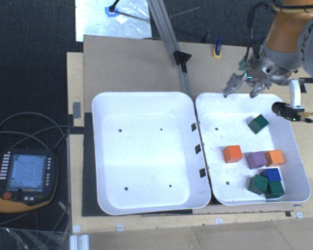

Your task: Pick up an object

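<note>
My gripper [243,88] hangs over the far rim of the right bin [219,191], open, with nothing between its fingers. Below it in that bin lie several blocks. A dark green block [258,124] sits alone nearest the gripper, to its lower right. Further forward are an orange block [232,153], a purple block [256,159] and a second orange block [275,157]. At the front right corner a blue block [273,174] is packed among two green blocks [260,184].
The left bin [101,155] adjoins the right one across a shared rim with black clips. A grey pole [164,22] slants across the bench behind the bins. A teach pendant [23,180] with cables lies off the bench at the left.
</note>
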Controlling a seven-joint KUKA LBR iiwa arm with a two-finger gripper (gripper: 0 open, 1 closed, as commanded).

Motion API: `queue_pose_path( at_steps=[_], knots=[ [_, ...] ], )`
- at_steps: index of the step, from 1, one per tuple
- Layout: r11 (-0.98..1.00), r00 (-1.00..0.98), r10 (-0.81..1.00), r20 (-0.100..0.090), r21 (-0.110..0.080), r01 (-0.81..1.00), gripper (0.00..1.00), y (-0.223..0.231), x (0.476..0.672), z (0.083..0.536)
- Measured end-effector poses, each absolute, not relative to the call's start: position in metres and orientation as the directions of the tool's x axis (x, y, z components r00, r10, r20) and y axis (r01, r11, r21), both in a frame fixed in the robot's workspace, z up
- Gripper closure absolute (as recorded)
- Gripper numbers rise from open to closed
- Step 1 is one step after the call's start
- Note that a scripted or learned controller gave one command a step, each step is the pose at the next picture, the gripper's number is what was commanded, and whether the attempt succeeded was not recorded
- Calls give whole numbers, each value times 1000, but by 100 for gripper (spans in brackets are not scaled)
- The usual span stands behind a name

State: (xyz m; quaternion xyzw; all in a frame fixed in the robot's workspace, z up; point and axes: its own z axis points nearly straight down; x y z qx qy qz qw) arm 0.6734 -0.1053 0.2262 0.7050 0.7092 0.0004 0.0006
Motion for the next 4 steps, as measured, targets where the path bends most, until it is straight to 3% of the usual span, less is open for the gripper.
queue_pose_path(
  at_steps=[1,4],
  knots=[
    [6,-6,1000,-1,1,1000,0,-105,673,226],
    [4,-4,1000,0,-3,1000,0,-105,679,91]
  ],
)
